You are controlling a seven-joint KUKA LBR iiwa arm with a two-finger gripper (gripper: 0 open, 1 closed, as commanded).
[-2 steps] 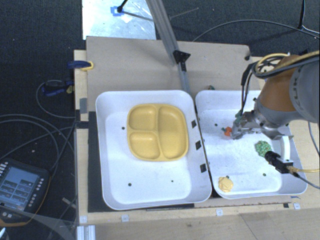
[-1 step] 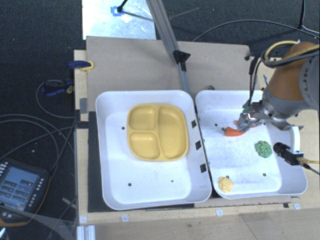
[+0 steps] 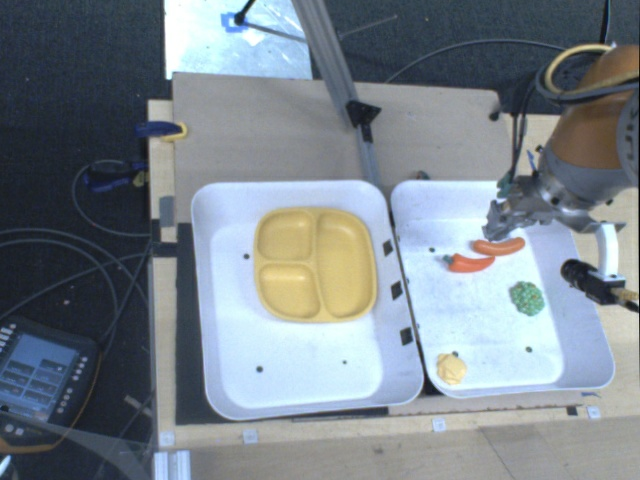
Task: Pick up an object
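Left bin (image 3: 225, 368): yellow divided plate (image 3: 315, 265). Right bin (image 3: 575, 363): two orange sausages, green lump (image 3: 527, 297), yellow lump (image 3: 452, 369). Upper sausage (image 3: 500, 247) directly under the gripper (image 3: 503, 224), apparently touching; lower sausage (image 3: 470, 262) just beside it. Finger opening: cannot tell.

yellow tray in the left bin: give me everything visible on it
The yellow tray is a rounded-square divided plate, looking like matte moulded plastic, with three compartments: one large on the right side of the view and two smaller ones stacked on the left, separated by raised ridges. It lies flat and upright, slightly rotated, in the upper middle of the left bin. All three compartments look bare. Only the bin floor touches it; the gripper is over the right bin, well away.
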